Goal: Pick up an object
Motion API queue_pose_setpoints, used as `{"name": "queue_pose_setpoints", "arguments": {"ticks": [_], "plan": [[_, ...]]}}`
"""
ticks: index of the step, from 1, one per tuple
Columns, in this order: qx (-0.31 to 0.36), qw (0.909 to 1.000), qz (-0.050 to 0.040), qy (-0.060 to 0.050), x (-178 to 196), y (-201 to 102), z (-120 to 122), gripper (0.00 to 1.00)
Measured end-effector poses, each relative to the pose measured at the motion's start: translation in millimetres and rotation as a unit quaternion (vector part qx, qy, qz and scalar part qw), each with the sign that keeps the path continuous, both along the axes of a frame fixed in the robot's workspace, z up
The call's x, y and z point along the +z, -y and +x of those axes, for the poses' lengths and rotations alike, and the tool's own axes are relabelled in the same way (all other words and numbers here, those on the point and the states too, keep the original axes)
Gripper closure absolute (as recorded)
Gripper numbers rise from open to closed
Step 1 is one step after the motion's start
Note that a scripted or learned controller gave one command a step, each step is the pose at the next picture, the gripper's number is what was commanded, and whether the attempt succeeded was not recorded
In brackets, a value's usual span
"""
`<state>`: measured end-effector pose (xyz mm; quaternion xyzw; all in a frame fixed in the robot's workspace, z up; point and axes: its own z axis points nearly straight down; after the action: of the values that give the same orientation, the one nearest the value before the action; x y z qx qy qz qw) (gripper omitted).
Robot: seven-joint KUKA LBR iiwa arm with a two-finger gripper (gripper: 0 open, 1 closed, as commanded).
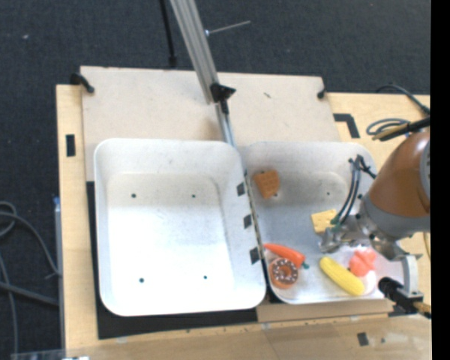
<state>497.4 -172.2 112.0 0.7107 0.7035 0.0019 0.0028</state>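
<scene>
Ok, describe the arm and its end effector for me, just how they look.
The arm comes in from the right as a bulky rounded segment, orange-brown on top with grey below. Dark cables run down along its left side. The end effector is a small grey metallic piece at its lower tip, over the right bin; its details are too small to make out.

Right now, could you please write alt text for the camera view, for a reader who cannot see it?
A grey and orange robot arm reaches from the right over the right-hand white bin, which holds a yellow corn cob, a carrot, a frosted doughnut, a brown pastry, a yellow wedge and a pink item. The left bin sits beside it.
</scene>
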Motion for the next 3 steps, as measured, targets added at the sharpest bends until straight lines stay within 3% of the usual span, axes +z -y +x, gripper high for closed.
{"name": "queue_pose_setpoints", "arguments": {"ticks": [2, 3], "plan": [[0.007, 1.0, -0.0005, 0.0, 89, 0, 10, 1.0], [0.008, 1.0, -0.0009, 0.002, 154, -1, 11, 1.0]]}}
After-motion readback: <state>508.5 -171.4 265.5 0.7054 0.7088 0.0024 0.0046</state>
